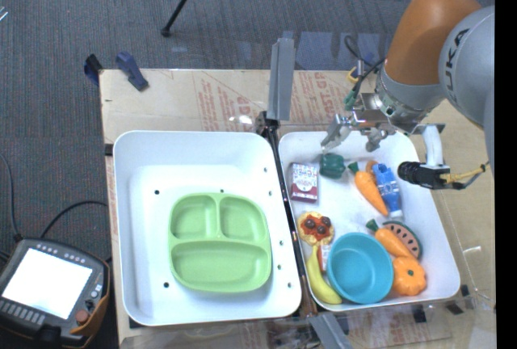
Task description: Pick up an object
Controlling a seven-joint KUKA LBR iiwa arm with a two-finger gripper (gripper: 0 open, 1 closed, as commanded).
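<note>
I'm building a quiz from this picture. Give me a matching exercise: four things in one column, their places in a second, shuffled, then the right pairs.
Things:
1. plate
2. bowl
3. banana
4. claw

Places:
A. above the right bin's far edge
B. left of the bowl, by the right bin's left wall
C. in the left bin
D. at the near end of the right bin

Pairs: 1-C, 2-D, 3-B, 4-A

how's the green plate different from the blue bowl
The green plate is flat, split into three compartments, and lies alone in the left bin. The blue bowl is round, deeper, undivided, and sits crowded among toy food in the right bin. Both are upright and hold nothing.
</note>
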